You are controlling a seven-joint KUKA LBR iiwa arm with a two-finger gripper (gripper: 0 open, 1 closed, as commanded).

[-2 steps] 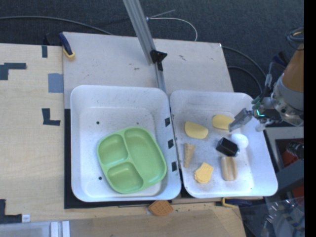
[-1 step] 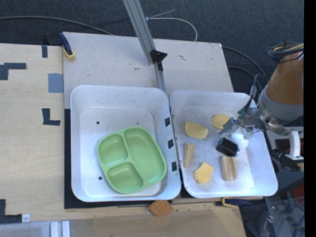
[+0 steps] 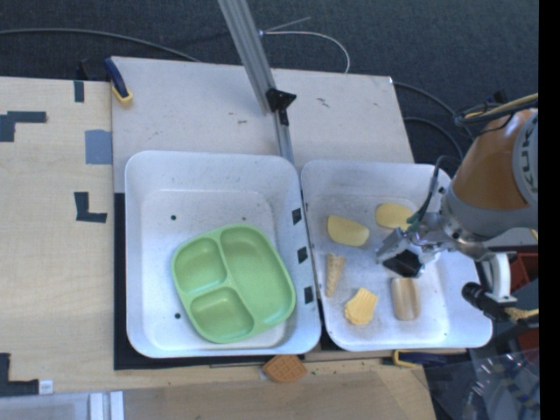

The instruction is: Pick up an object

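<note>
My gripper (image 3: 401,259) hangs low over the right bin (image 3: 367,180), its dark fingers just above a tan bread-roll piece (image 3: 404,298). Nothing shows between the fingers. In the same bin lie a yellow chip-like piece (image 3: 347,230), a second yellow piece (image 3: 393,214) close by the gripper's left side, a pale cone-shaped piece (image 3: 334,272) and an orange-yellow chunk (image 3: 360,306). The arm's orange band (image 3: 490,173) comes in from the right.
The left bin (image 3: 153,173) holds a green divided plate (image 3: 232,283). A grey metal pole (image 3: 254,46) slants from the top to the bins' join. A waffle-like cookie (image 3: 283,369) lies on the bench below the bins. A blue-yellow clamp (image 3: 118,81) sits upper left.
</note>
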